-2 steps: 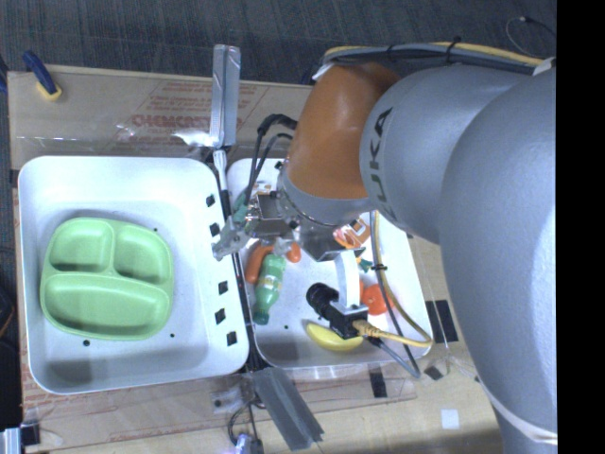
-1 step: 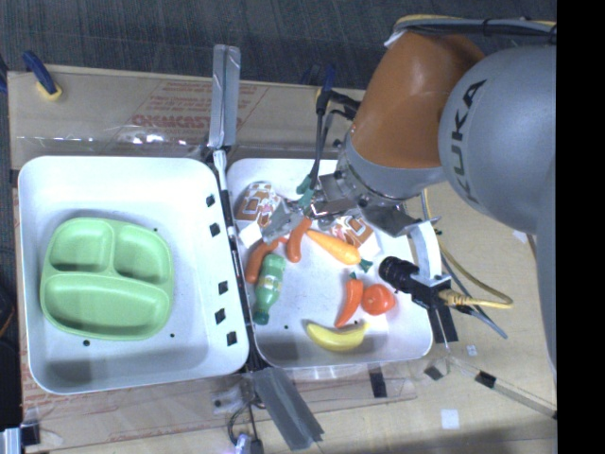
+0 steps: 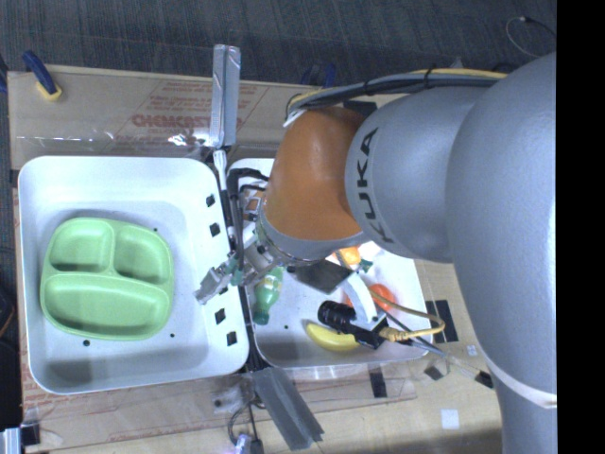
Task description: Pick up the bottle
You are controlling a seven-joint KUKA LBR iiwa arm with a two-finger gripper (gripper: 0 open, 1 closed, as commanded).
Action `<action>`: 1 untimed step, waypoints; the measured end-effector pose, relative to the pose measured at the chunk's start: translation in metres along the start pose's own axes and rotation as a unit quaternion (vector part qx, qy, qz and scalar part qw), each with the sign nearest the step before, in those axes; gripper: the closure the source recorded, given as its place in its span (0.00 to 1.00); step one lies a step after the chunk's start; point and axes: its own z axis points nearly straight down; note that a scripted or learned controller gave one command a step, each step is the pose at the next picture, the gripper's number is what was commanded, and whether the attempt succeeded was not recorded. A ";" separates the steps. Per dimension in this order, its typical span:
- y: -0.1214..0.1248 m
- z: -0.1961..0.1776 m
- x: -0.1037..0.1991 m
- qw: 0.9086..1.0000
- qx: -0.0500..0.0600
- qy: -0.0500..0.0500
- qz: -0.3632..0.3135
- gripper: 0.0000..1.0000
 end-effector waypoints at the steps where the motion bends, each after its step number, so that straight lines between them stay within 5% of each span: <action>1: -0.028 0.010 -0.025 0.999 -0.001 0.000 0.035 0.00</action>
